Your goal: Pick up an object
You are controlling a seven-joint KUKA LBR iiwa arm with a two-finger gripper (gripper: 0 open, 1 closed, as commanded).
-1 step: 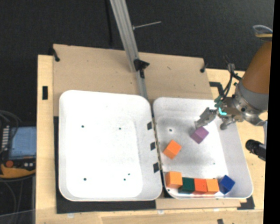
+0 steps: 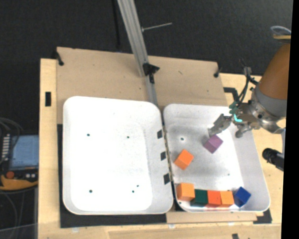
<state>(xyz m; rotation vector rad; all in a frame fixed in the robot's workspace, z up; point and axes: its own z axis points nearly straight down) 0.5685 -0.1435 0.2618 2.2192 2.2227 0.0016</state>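
In the right bin [image 2: 247, 161], my gripper [image 2: 230, 127] hangs over the far right part, fingers spread open with nothing between them. A purple block [image 2: 213, 143] sits tilted just below and in front of the left finger [image 2: 218, 126]; I cannot tell whether they touch. An orange block [image 2: 184, 159] lies alone to the left of the purple one. Along the bin's near wall stands a row of blocks: orange [image 2: 186, 191], green [image 2: 201, 197], two more orange [image 2: 220, 197] and a blue one [image 2: 242, 196] at the right end.
The left bin [image 2: 112, 154] lies beside the right one, with a few dark clips [image 2: 163, 155] along the shared edge. A slanted metal rail [image 2: 138, 46] runs from the top down to the bins' far edge. A black part [image 2: 271, 157] sticks out at the right.
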